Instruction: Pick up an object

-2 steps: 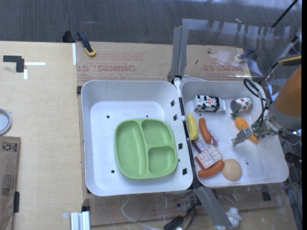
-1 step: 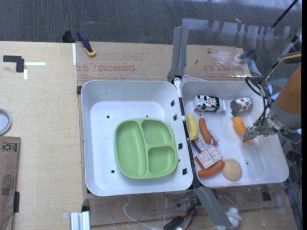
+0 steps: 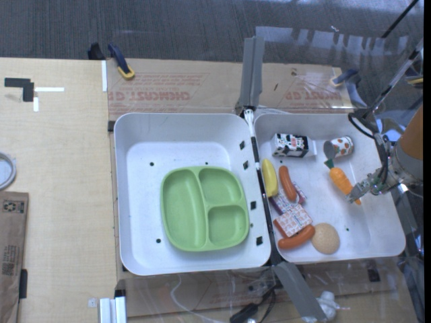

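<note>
The pincer (image 3: 364, 188) hangs low at the right, arm reaching in.

Blue-yellow clamp (image 3: 120, 62) (bench's far edge)

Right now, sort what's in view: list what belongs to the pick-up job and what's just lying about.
Job:
gripper, over the right bin
carrot
banana
two sausages
milk carton
can
bread roll
snack packet

Lying about:
green divided plate in the left bin
tape roll
blue clamp
</note>
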You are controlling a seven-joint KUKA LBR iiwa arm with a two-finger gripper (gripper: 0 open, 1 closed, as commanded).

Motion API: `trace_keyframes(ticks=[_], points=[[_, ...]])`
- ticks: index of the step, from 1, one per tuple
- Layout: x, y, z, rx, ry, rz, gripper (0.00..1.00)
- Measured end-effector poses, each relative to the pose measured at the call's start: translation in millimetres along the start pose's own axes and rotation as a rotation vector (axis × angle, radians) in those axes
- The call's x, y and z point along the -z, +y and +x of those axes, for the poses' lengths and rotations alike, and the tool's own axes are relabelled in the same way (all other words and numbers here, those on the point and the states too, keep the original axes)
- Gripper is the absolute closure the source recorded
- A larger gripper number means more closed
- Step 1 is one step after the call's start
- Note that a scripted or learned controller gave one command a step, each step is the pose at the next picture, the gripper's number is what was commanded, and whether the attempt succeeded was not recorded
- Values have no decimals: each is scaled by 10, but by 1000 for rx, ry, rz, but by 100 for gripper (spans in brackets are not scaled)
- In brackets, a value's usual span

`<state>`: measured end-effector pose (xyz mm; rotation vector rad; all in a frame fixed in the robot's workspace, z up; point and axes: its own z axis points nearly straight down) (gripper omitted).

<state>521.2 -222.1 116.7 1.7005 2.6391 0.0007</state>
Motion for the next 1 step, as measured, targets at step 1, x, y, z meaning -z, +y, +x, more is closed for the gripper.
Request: trace_keyframes(ticks=[1], points=[[1352,400,27,-106,-1,1,100]])
